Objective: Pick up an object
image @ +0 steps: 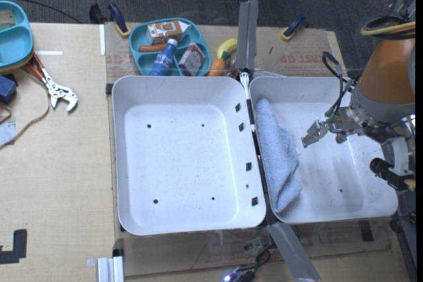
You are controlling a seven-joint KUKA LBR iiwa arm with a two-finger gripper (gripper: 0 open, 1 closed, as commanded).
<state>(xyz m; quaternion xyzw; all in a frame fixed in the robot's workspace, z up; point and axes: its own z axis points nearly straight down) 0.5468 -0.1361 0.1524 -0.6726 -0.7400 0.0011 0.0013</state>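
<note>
A pale blue-grey cloth (274,155) lies crumpled along the left wall of the right white bin (344,211), running from the bin's far side to its near corner. My gripper (316,133) hangs over the middle of that bin, just right of the cloth and apart from it, pointing left and down. I see nothing held in it. The grey arm with its orange band (390,69) comes in from the right edge.
The left white bin (178,142) sits beside the right one, with a grey divider post (248,30) behind them. Behind the bins stand a teal tray (140,43) of small items and a banana (227,48). A wrench (59,94) lies on the bench at left.
</note>
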